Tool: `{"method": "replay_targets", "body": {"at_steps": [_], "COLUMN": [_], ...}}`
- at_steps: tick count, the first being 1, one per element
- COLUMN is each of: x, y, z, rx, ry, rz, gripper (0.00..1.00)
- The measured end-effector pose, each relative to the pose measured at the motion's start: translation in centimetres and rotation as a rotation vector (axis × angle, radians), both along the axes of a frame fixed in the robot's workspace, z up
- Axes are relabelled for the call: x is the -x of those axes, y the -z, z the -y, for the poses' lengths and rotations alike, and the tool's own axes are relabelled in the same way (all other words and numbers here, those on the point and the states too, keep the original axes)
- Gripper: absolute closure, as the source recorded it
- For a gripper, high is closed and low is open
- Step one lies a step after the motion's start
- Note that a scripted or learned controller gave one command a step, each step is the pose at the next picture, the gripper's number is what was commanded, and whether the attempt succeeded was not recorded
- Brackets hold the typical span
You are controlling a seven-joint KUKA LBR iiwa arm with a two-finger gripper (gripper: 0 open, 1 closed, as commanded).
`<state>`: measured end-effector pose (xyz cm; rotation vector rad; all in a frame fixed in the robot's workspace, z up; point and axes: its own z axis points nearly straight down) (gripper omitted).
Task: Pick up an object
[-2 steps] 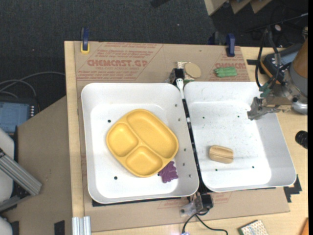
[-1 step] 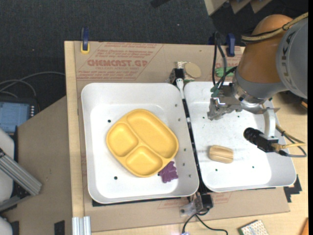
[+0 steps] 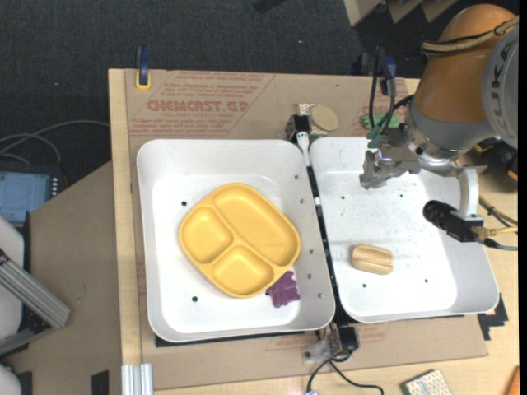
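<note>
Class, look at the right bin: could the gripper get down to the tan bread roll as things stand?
Probably yes. The gripper hangs over the right bin, the bread roll lies alone on its floor nearer the camera, and nothing stands between them.

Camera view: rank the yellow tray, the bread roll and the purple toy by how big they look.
1. yellow tray, by far the largest
2. bread roll
3. purple toy, only slightly smaller than the roll and partly tucked under the tray's edge, so this last ranking is unsure
</note>
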<state>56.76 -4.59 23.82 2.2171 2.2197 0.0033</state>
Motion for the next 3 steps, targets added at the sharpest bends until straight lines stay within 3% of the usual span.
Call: {"method": "replay_targets", "body": {"at_steps": [1,2,3], "x": [0.8,-2.9,-1.3], "y": [-1.0,3.2,1.2], "z": [1.2,-1.3,1.0], "rx": [0.0,-0.001,0.0], "ry": [0.002,-0.002,0.003], "rz": [-0.001,-0.002,-0.002], "gripper": [1.0,1.0,1.0]}}
